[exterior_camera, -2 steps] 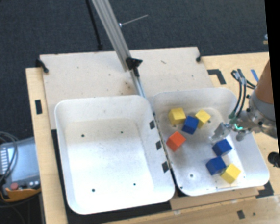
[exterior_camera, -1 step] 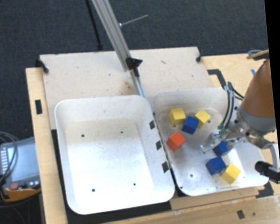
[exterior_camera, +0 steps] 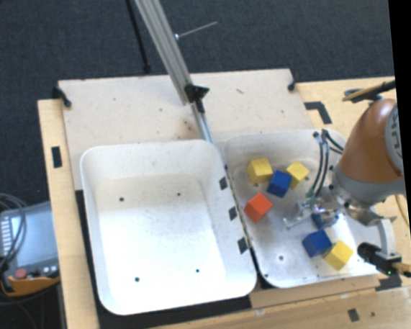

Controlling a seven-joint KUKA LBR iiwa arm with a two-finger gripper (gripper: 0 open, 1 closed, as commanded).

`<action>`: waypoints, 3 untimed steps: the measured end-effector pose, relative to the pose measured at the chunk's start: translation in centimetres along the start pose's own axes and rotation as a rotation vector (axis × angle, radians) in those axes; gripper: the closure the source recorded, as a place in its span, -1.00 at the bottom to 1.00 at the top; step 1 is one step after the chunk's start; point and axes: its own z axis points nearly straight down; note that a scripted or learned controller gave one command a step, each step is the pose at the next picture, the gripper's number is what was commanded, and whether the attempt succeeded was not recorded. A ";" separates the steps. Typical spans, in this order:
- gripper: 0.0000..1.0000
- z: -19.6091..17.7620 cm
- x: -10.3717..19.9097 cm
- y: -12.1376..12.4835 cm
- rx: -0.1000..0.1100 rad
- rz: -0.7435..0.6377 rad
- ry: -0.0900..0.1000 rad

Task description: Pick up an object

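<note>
Dark carpet lies all around my worktop (exterior_camera: 62, 210), a pale wooden slab carrying two shallow white bins. I will place everything against the right bin (exterior_camera: 274, 273), where the blocks are.

Far to its left, off the worktop's edge, sits a grey control pendant (exterior_camera: 25, 246) with its cables. Just beside the right bin, touching along the middle seam, is the left bin (exterior_camera: 160, 222). Behind the seam a slanted aluminium post (exterior_camera: 169, 48) rises from the board.

Inside the right bin, nearest its left wall, lies an orange block (exterior_camera: 259, 206). Behind it is a yellow block (exterior_camera: 259, 169), then a blue block (exterior_camera: 280, 183) and a smaller yellow block (exterior_camera: 298, 171), these two touching. Toward the bin's front sit a second blue block (exterior_camera: 316, 243) and a yellow one (exterior_camera: 338, 254), pressed together.

My pincer (exterior_camera: 313, 213) hangs in the bin's right half, just above that front blue block; whether it is released or clenched I cannot tell, and I see nothing held between its tips.

The risk, as I judge it: the front pair sits so tight that one fingertip may land on the yellow neighbour, pushing both toward the bin wall instead of gripping either. My wrist's bulk also hides the approach.
</note>
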 end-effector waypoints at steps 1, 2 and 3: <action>-1.00 -0.1 -0.2 0.4 -0.014 -0.001 -0.004; 1.00 -1.1 -0.1 0.5 -0.018 0.003 -0.001; 1.00 -7.4 0.1 1.2 0.000 -0.009 0.003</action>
